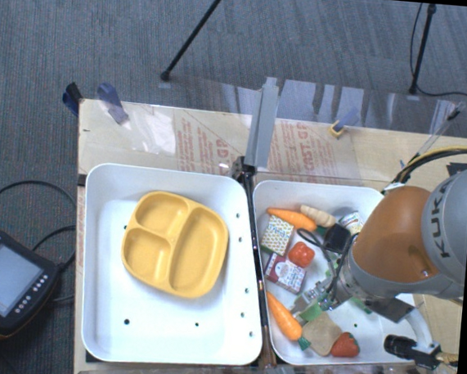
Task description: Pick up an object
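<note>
Over the right white plastic bin (381,365), the grey arm with the orange band (401,239) lowers its end effector (321,296) among the toy foods; whether it is open or closed cannot be told, and nothing is visibly held. Two orange plastic carrots lie in this bin: one near the top (290,218), one at the lower left (283,317). Two small printed cartons, one pale (277,234) and one dark red (285,272), sit between them beside one red tomato-like piece (301,253). One red strawberry-like piece (345,346) rests near the bottom. The left white bin (101,325) holds one yellow divided plate (175,243).
</note>
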Controlling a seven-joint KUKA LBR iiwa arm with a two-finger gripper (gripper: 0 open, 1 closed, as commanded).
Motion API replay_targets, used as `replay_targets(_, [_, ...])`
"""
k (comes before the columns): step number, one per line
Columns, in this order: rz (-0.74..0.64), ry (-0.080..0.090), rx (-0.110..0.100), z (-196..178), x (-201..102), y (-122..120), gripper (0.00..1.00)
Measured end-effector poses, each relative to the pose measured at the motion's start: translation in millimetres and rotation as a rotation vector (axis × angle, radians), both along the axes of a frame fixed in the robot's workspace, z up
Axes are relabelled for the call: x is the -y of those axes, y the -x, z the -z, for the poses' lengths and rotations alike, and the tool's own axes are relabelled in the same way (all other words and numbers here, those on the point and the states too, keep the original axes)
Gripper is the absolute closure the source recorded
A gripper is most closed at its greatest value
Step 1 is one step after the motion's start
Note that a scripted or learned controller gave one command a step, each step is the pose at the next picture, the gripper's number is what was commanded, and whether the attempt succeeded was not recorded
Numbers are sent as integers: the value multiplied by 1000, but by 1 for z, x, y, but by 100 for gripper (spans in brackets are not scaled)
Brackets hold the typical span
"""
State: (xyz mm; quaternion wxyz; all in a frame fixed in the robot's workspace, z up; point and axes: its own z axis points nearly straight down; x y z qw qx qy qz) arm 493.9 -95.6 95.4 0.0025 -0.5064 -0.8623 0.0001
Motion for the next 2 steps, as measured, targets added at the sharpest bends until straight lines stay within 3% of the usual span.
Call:
replay_targets(1, [49,0,10,-95,-75,-66,100])
replay_targets(2, [178,3,3,-109,-66,-142,100])
